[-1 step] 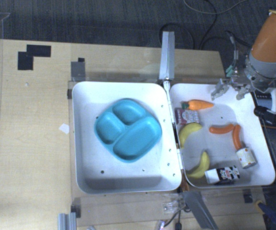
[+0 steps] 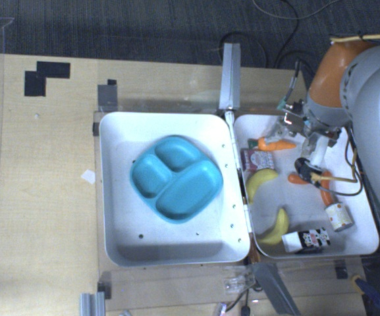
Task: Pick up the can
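Bench: pale wood bench [image 2: 45, 176] under the camera, dark carpet beyond its far edge, and two white bins sitting on it.
Left bin: the left bin [image 2: 117, 242] sits flush against the right bin [image 2: 373, 241], sharing a wall with it, and a blue divided plate [image 2: 176, 178] lies inside.
Packet: a dark red packet [image 2: 255, 158] sits against the right bin's left wall, toward the far end.
Yellow fruit: a round yellow fruit [image 2: 261, 180] is also on the right bin's left side, about mid-length.
Banana: the banana [image 2: 276, 226] curves along the right bin's near-left part.
Carrot: an orange carrot [image 2: 275, 145] lies near the right bin's far wall.
Gripper: the gripper [image 2: 301, 127] hangs over the right bin's far end, above the carrot. Open or closed? Cannot tell from here.
Bottle: a black-and-white bottle [image 2: 306, 240] lies on its side by the right bin's near wall.
Can: and there's the can [image 2: 339, 216], a small white cylinder in the right bin's near-right area, well apart from the gripper.
Arm: the grey arm [image 2: 374, 97] looms over the right bin's right edge.
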You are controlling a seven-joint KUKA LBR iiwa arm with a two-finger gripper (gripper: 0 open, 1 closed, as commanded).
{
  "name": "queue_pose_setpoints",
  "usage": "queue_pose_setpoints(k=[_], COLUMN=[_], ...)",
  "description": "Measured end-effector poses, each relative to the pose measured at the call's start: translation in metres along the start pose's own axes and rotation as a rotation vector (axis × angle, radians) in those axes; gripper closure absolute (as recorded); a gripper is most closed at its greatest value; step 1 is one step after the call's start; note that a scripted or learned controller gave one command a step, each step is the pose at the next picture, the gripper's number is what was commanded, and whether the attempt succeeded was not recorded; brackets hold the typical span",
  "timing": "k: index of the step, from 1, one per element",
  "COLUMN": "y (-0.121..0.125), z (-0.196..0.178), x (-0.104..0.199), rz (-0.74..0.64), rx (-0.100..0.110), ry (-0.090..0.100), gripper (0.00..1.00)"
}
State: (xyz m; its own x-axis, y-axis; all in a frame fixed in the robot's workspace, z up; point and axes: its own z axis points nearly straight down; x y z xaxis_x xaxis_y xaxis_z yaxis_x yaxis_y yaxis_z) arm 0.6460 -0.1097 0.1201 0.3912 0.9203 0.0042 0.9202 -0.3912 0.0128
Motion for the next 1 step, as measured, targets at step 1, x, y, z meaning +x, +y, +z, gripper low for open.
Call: queue_pose_setpoints(k=[1], y=[-0.0640], z=[-0.0663], x=[0.1018], rz=[0.022], rx=[0.009], ry=[-0.001], gripper=[0.00])
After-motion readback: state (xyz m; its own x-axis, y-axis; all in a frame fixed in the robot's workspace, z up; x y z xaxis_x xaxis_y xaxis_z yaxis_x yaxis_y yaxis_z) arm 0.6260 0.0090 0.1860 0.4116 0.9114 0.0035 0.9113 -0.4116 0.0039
